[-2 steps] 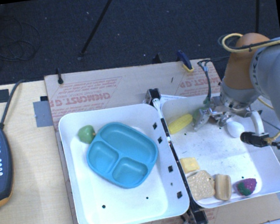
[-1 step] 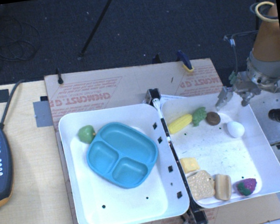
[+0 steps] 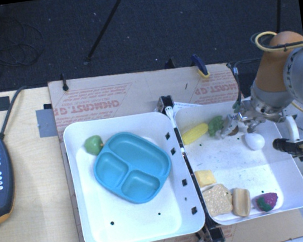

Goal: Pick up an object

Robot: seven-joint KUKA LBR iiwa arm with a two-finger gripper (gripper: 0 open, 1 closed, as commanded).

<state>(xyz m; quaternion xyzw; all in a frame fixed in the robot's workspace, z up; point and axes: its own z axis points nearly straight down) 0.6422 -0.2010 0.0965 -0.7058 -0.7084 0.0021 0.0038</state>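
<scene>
1. 2 white bins sat side by side; the left bin [image 3: 93, 222] held a blue divided plate [image 3: 132, 166] and a green apple [image 3: 93, 145] at its upper left.
2. The right bin [image 3: 286, 173] held a yellow corn cob [image 3: 194, 133], green broccoli [image 3: 216, 125], a white egg [image 3: 254, 141], a cheese block [image 3: 205, 178], a cracker [image 3: 217, 199], a bread piece [image 3: 241, 201] and a purple-green fruit [image 3: 267, 201].
3. The gripper [image 3: 241, 123] hung over the right bin's upper part, between broccoli and egg; I cannot tell how far it was open or whether it held anything.
</scene>
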